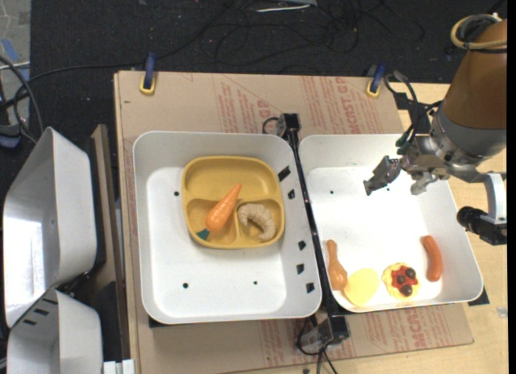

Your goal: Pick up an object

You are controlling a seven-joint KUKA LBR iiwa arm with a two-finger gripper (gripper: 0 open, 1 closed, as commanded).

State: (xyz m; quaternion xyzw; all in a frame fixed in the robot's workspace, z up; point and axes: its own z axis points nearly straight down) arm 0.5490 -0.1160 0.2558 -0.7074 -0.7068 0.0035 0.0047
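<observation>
Cables are trailing behind the desk; jaws (401, 174), opening unclear, are hovering over bare bin (355, 203) floor, sausage (433, 257) lying below them.

Bright, even overhead light, soft shadows, mild glare on white bins (161, 227); sharp focus.

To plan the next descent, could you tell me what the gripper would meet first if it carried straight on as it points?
Probably the bare floor of the right bin: the gripper points down over it, apart from the food; depth is unclear.
</observation>
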